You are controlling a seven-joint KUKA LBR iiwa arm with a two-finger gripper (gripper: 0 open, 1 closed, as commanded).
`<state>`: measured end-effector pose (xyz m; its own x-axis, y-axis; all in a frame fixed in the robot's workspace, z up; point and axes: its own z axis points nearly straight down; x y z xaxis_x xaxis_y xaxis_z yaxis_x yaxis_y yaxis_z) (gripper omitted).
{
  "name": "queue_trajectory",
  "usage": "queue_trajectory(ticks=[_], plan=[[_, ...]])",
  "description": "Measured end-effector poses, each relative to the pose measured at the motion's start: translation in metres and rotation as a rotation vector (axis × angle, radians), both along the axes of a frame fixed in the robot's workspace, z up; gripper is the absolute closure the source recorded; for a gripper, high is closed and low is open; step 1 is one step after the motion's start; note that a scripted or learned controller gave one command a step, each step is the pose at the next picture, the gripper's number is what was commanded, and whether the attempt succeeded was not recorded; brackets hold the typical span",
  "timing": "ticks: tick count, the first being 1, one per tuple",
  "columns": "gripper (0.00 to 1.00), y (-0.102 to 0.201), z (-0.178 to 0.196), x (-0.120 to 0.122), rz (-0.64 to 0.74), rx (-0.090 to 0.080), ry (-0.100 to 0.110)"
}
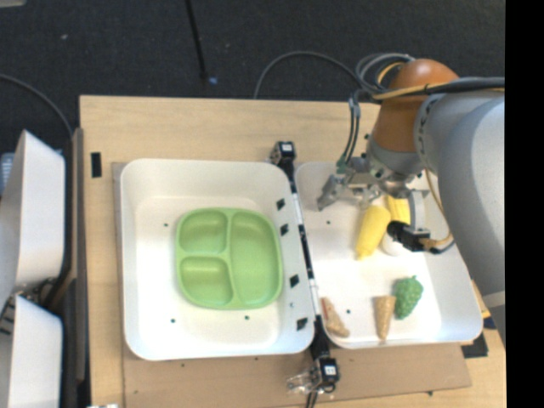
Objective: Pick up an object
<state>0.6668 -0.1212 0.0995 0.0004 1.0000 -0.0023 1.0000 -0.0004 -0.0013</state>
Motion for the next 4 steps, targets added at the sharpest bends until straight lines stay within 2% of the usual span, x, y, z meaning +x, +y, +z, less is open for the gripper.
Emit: queue_trajectory(ticks=[1, 2, 4], plan=[[1.0, -0.001, 0.014, 0.002, 0.0, -0.001, -0.006], [1.0, 0.005, 0.062, 0.003, 0.002, 0.001, -0.008], [1.0, 0.01, 0.189, -0.001, 0.004, 0.001, -0.011]])
